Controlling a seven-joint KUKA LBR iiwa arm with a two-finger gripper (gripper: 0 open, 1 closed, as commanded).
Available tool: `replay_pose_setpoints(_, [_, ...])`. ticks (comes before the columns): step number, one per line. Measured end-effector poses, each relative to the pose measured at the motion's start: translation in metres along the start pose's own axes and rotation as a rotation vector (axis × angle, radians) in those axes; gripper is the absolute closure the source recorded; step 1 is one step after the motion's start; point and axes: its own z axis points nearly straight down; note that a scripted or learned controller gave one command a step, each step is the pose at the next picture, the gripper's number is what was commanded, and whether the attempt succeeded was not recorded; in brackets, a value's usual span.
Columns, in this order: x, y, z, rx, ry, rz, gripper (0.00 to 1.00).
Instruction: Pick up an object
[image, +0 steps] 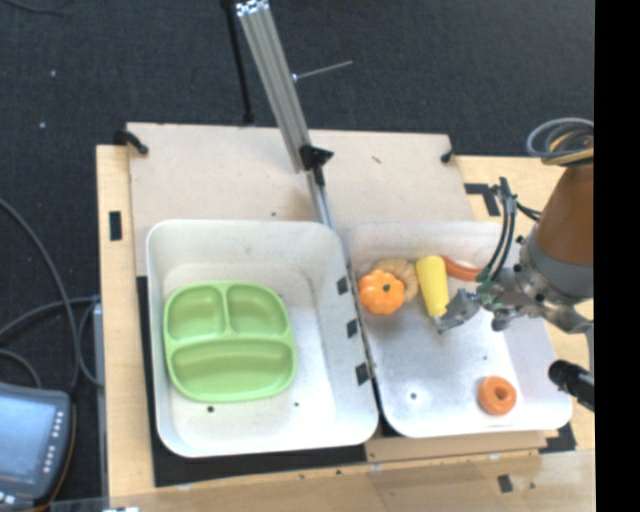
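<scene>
In the right bin lie an orange pumpkin-like toy, a tan piece behind it, a yellow corn-like object, a thin orange-red piece and an orange ring near the front right. My gripper reaches in from the right and hangs just right of the yellow object, low over the bin floor. Nothing shows between its fingers.
The left bin holds a green divided plate. A slanted metal pole rises from behind the bins. A divider with black clips separates the two bins. Cables run along the arm.
</scene>
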Motion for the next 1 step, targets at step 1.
replay_pose_setpoints(1, [-0.0013, 0.0013, -0.0112, -0.004, -0.001, 0.004, 1.00])
